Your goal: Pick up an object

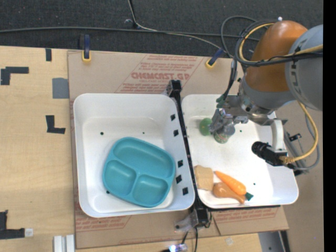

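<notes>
Gripper (223, 132) sits low in the upper left part of the right bin (262, 185), right of centre in the frame. From my seat I cannot tell its state or whether it has hold of anything. Just left of it, touching or nearly so, lies a small green object (205, 125). Toward the bin's lower edge I see a tan block (203, 177), an orange carrot (231, 182) and a light brown piece (223, 191) bunched together. Across the divider, the left bin (86, 119) holds a blue compartment tray (138, 171).
</notes>
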You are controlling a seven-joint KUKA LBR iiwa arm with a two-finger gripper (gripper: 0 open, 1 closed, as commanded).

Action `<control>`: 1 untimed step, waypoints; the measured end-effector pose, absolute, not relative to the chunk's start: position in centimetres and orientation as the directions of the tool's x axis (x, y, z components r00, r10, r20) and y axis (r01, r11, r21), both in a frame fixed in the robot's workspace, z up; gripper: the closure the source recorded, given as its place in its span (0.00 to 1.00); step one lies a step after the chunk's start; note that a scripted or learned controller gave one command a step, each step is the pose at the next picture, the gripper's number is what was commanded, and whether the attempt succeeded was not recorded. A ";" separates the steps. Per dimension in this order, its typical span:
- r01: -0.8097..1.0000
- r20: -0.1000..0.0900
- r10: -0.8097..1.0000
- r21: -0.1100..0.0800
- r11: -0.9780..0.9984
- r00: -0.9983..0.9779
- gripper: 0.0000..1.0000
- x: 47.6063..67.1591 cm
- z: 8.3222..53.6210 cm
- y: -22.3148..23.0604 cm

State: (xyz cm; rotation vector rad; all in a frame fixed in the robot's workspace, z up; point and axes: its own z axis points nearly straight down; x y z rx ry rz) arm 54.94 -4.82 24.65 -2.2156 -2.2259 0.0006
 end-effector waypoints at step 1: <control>1.000 0.001 1.000 -0.003 0.006 -0.006 1.00 55.0 23.0 0.7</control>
